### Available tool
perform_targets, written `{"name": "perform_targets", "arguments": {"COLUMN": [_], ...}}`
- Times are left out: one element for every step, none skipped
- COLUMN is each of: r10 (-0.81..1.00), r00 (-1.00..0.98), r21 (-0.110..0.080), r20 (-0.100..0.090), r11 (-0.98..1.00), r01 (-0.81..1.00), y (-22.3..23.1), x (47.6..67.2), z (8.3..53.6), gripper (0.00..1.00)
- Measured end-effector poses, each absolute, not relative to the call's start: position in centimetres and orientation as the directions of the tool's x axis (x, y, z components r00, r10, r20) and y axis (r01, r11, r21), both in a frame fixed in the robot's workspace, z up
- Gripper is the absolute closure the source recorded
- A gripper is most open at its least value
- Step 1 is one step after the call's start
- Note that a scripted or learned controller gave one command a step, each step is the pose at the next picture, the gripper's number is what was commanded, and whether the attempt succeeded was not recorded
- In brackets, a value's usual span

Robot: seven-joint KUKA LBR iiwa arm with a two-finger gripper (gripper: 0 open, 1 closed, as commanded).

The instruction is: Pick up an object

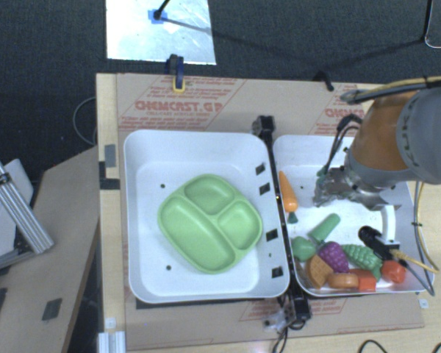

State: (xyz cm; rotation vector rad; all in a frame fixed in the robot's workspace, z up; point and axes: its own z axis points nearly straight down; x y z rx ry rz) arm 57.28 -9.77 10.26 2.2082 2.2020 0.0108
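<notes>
A: The arm (397, 134) is in from the right, over the right bin (301, 153). Gripper (329, 191) sits low, above the bin's bare floor.

B: Open or closed?

A: Cannot tell from this angle; nothing is visibly in its grasp.

B: And the toys?

A: The carrot (287, 191) lies by the divider, left of the gripper. The green cylinder (325, 226), purple grapes (334, 256) and tomato (393, 271) crowd the near end. The left bin (143, 168) holds a green divided plate (210, 223).
</notes>
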Motion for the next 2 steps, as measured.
{"name": "perform_targets", "arguments": {"r10": [1.0,1.0], "r00": [-0.001,-0.004], "r21": [0.005,0.006], "r20": [-0.001,-0.001], "r11": [0.001,0.004], "r01": [1.0,1.0], "y": [-10.0,-10.0], "x": [57.1,57.2], "z": [16.6,22.0], "gripper": [1.0,1.0]}}
